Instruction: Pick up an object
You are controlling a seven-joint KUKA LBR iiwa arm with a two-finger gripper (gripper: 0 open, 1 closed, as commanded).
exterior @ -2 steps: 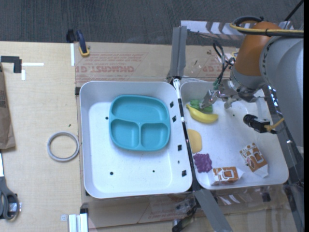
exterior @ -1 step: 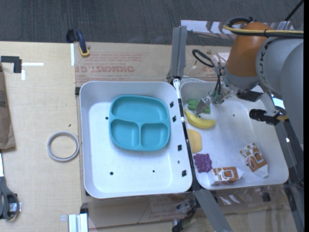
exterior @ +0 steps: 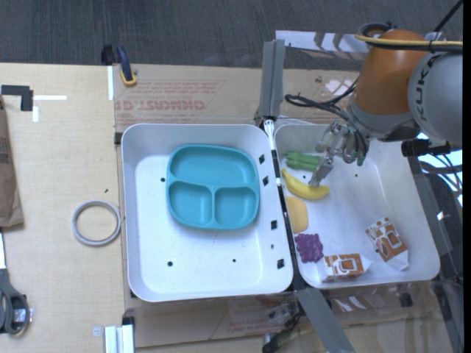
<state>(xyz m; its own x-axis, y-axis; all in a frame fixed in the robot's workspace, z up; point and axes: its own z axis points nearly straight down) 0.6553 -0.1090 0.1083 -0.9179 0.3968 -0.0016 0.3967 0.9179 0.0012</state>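
Camera view: claw (exterior: pixel 321 173) beside banana (exterior: pixel 304 188).

— What's the bench (exterior: pixel 66 145) itself like from where you stand?

— Pale wood, with a sheet of brown printed cardboard (exterior: pixel 176 98) laid over it under the bins. The two white bins sit side by side on that. The right bin (exterior: pixel 419 197) lies directly beneath the jaws (exterior: pixel 324 169); the left bin (exterior: pixel 140 219) is just beside them, across the divider.

— Anything loose on the wood?

— A roll of tape (exterior: pixel 96 222), well away from the jaws, beyond the left bin. Farther off, at the bench's near corner, a pair of scissors (exterior: pixel 11 307). A blue-and-yellow clamp (exterior: pixel 124 65) grips the far edge.
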